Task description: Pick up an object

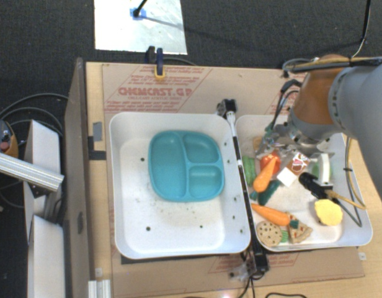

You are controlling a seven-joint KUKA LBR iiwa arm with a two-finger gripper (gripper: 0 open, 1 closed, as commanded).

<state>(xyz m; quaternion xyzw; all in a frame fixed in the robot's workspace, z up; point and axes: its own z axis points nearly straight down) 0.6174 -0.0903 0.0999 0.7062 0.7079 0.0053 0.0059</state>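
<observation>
End effector point(279, 146) hanging low in right bin point(355, 228), just above orange carrot point(265, 174); grip state impossible to tell. Second carrot point(271, 214), cookie point(268, 232), yellow lemon point(328, 213) lying nearer front edge. Teal divided plate point(185, 165) sitting in left bin point(132, 228).

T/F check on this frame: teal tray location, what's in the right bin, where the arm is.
1. The teal divided tray lies in the left bin. True.
2. The tray holds a carrot. False: its compartments are bare.
3. Two carrots lie in the right bin. True.
4. The arm hangs over the left bin. False: it is over the right bin.
5. A yellow item sits in the right bin. True.
</observation>
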